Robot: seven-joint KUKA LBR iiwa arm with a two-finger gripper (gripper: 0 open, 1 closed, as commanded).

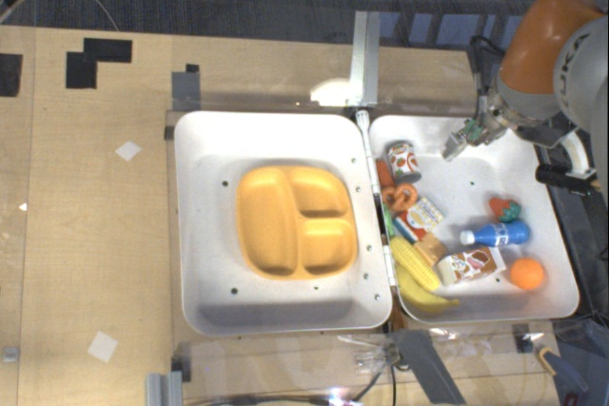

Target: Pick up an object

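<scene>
Camera view: hand (463, 140) fingers indistinct.

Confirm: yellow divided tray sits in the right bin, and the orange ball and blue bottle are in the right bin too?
Not quite. The camera view shows the yellow divided tray in the left bin, not the right one. The rest holds: the orange ball and blue bottle are in the right bin.

Two white bins (276, 133). One yellow tray (295, 220) at frame centre. At lower right: one can (402, 160), one blue bottle (495, 235), one orange ball (526, 275), one banana (415, 273), one carton (470, 266), a few smaller items too jumbled to count.
</scene>
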